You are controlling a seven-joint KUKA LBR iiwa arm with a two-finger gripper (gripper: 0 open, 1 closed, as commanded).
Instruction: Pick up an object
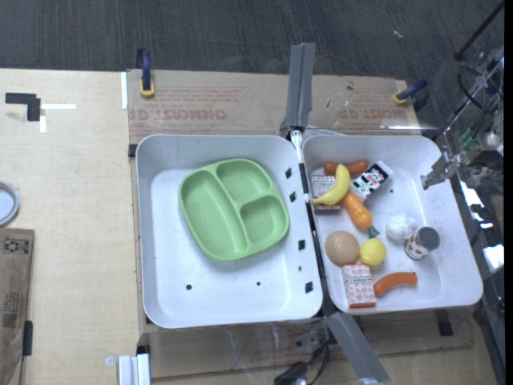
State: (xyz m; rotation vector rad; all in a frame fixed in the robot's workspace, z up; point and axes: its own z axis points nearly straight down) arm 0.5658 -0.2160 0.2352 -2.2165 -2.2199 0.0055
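The right bin (pixel 437 283) holds several small items. Among them are a yellow banana (pixel 338 186), a carrot (pixel 358 212), a black-and-white carton (pixel 370 180), a brown ball (pixel 342 247), a lemon (pixel 372 252), a white lump (pixel 398 227), a small can (pixel 422 241), an orange sausage (pixel 394 281) and an orange juice box (pixel 358 285). My gripper (pixel 438 172) hangs at the bin's right rim, apart from all of them, with nothing visibly held. The grey arm behind it runs off the right edge.
The left bin (pixel 148 215) carries a green divided plate (pixel 232 208). A grey post (pixel 300 87) stands behind the seam between the bins. Clamps (pixel 144 79) sit on the back cardboard. A tape roll (pixel 6 205) and a brown bag (pixel 12 295) lie far left.
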